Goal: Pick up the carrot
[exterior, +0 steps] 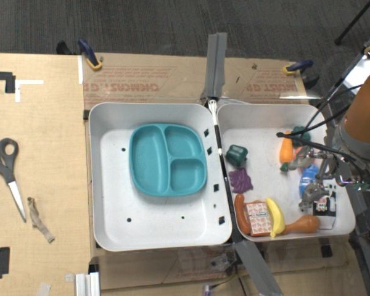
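Here, the carrot (287, 150) is lying in the right bin (259, 117), just up and left of the gripper (314, 187), whose grip state I cannot tell, while one banana (275, 217), one purple toy (240, 180) and one divided teal plate (168, 160) are sitting nearby.

Dark grey carpeted floor (142, 11), light wooden bench (37, 165), cardboard sheet (148, 79) beneath
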Tool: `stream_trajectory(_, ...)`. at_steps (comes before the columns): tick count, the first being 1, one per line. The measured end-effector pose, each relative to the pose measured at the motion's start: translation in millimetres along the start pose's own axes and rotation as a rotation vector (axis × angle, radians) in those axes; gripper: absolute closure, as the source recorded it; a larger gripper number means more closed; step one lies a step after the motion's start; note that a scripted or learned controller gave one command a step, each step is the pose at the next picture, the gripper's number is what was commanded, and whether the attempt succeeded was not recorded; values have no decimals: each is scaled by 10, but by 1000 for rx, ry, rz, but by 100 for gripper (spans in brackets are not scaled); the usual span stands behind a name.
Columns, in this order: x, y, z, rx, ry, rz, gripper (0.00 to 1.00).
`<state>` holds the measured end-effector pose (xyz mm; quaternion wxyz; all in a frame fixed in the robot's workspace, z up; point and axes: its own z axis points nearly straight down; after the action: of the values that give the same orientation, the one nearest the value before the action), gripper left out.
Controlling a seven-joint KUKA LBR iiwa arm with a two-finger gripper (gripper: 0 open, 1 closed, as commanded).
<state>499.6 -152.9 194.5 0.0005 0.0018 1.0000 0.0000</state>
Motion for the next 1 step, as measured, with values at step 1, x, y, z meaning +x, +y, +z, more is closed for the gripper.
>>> stream_trajectory(1,-486,-291,1018,1,-3,-23,0)
